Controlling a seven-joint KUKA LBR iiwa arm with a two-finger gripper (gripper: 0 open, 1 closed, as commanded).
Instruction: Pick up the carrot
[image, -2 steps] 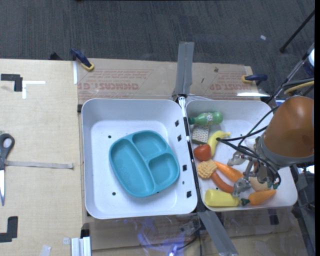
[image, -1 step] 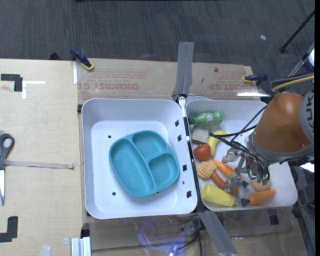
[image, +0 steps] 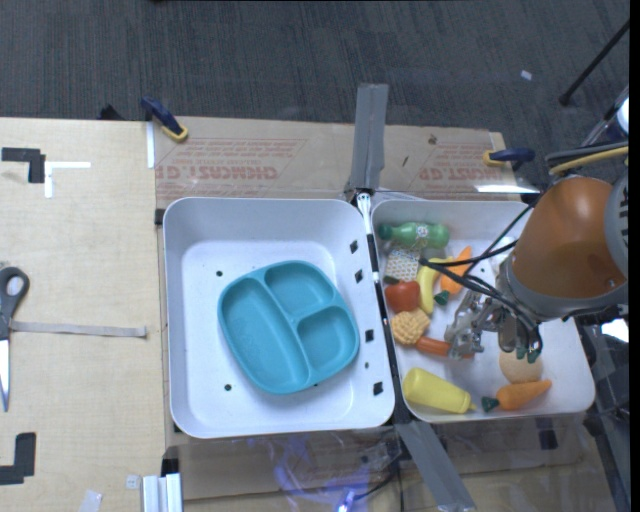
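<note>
Carrot (image: 522, 394) sits at right bin (image: 560, 408) front rim against an egg (image: 521, 367); gripper (image: 470, 335) hangs over neighbouring clutter, closure unreadable; wrong-item grab likely.

Blue plate (image: 288, 327); orange carrot (image: 522, 395); white bins (image: 190, 330).

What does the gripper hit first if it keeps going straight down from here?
Probably the small orange-red piece lying just under the gripper in the right bin, not the carrot, which lies nearer the front edge. Depth is hard to judge.
</note>
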